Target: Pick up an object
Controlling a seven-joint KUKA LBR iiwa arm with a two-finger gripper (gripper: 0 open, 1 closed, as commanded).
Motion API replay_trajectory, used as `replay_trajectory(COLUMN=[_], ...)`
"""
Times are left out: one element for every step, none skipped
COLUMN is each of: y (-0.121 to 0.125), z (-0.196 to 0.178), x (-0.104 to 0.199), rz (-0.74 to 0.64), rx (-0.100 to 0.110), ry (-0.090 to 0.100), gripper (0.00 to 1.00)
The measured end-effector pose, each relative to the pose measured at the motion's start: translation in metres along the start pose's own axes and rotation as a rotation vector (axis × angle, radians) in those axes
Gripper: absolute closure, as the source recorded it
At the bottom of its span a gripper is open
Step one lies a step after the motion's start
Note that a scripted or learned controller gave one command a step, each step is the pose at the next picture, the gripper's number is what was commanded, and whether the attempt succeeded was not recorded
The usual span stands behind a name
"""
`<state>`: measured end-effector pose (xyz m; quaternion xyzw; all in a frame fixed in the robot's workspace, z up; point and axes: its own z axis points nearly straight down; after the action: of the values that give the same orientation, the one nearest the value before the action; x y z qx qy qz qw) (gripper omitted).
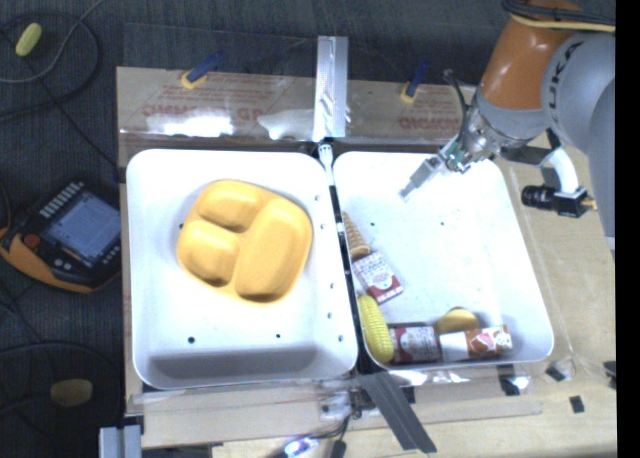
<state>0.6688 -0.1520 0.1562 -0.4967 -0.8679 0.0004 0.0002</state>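
My gripper [416, 184] hangs over the back of the right bin [470, 246], its thin fingers pointing down-left, with nothing visible between them. In the left bin [160, 336] lies a large yellow bread-like lump [243, 239]. Along the right bin's left wall lie an ice cream cone [354, 234], a red and white packet [377, 276] and a yellow corn cob [374, 327]. At its front edge lie a dark bottle [416, 343], a yellow piece [458, 320] and a red-labelled bottle [480, 342].
A metal divider post [331, 86] stands behind the two bins. Blue and yellow clamps [203, 70] hold the board at the back. A handheld pendant [66, 234] lies on the floor at the left.
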Motion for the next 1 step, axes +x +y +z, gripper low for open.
replay_trajectory(y=[-0.0488], z=[0.0375], x=[0.0519], rz=[-0.035], rx=[0.000], ry=[0.001], gripper=[0.00])
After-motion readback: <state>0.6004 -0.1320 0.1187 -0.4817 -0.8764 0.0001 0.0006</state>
